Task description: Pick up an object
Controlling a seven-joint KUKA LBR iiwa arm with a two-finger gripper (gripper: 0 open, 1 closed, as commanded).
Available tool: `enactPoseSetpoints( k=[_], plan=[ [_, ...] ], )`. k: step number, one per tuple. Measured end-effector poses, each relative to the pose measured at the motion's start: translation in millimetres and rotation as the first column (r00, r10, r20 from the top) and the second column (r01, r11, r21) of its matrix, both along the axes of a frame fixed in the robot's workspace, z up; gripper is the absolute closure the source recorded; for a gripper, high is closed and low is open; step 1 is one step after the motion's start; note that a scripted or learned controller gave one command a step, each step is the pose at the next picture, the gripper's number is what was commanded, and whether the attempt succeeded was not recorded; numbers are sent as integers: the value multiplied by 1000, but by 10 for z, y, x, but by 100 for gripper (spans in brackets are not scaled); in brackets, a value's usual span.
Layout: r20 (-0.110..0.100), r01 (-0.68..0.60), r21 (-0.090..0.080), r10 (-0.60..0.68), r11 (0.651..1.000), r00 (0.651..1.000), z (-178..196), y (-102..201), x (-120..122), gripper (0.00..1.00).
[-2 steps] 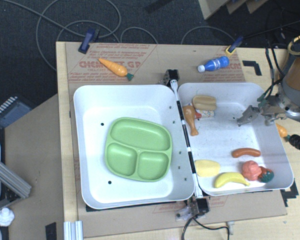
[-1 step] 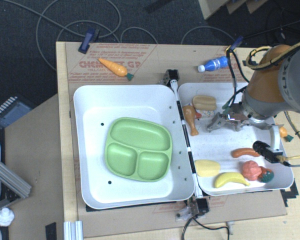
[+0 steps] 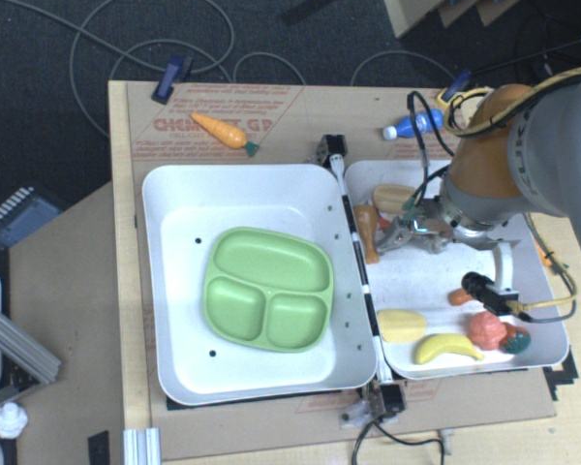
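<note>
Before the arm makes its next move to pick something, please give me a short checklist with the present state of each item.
1. Gripper is over the right bin: ok.
2. Fingers open or shut: cannot tell.
3. Something already held: cannot tell.
4. Banana lies free near the front wall: ok.
5. Brown object lies close beside the gripper, against the bin's left wall: ok.
6. Green divided tray sits in the left bin, apart from the gripper: ok.
</note>
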State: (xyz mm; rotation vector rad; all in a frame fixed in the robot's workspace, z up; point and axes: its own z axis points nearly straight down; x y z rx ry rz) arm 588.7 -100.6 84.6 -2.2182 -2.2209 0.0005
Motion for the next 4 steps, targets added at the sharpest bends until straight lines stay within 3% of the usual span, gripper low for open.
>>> enactPoseSetpoints(
  k=[1,2,3,4],
  plan=[
    [2,1,-3,-1,1000,1000,2,-439,355,0],
    [0,2,-1,-2,1000,1000,-6,-376,-821,0],
    [-10,-1,1,1,1000,1000,4,-714,446,0],
    [1,2,-2,-2,1000,1000,-5,-543,-537,0]
  ],
)
